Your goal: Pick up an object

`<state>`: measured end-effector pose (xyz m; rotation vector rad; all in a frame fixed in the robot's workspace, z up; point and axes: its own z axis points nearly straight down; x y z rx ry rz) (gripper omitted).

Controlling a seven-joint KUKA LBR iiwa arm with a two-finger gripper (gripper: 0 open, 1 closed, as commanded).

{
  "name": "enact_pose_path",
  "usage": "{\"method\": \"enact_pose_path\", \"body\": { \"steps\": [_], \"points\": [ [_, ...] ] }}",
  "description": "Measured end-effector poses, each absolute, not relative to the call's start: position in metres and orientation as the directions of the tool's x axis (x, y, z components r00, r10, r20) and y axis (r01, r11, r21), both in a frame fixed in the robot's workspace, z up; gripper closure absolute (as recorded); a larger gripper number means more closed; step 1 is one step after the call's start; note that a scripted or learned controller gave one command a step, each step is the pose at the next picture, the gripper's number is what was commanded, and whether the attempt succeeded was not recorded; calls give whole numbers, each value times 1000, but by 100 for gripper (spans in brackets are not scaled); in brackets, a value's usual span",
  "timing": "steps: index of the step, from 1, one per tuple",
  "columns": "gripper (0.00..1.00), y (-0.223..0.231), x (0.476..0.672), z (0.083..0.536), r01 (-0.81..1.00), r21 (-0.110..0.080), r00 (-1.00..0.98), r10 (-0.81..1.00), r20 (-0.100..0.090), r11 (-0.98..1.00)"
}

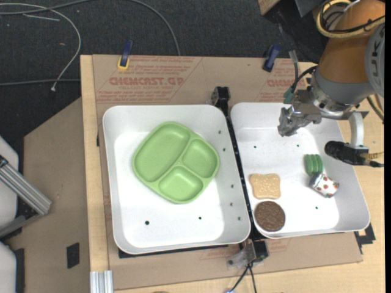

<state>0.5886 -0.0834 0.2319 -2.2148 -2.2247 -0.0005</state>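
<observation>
Camera view, looking down at a slant on the bench. Two shallow white bins lay side by side on a cardboard sheet. The left bin (122,163) held a light green plastic plate with three compartments (176,162), lying near its centre. The right bin (342,218) held four small items: a tan square cracker (265,186) and a round dark brown cookie (269,215), nearly touching, close to the bin's left wall; a ribbed green cylindrical piece (314,163); and just below it a small white object with red spots (325,185). The grey arm with its orange band (348,35) reached in from the right. Its two-finger gripper (288,127) hung over the upper part of the right bin, well apart from all four items; nothing lay between its fingers, and whether they were spread or pressed together could not be told.
</observation>
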Motion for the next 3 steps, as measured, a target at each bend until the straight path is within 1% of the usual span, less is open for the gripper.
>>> {"method": "enact_pose_path", "body": {
  "steps": [1,2,3],
  "points": [
    [100,-36,589,225,1000,-3,-5,1000,3,5],
    [100,17,600,235,1000,3,-6,1000,3,6],
    [100,74,606,243,1000,2,-7,1000,3,7]
  ]
}}
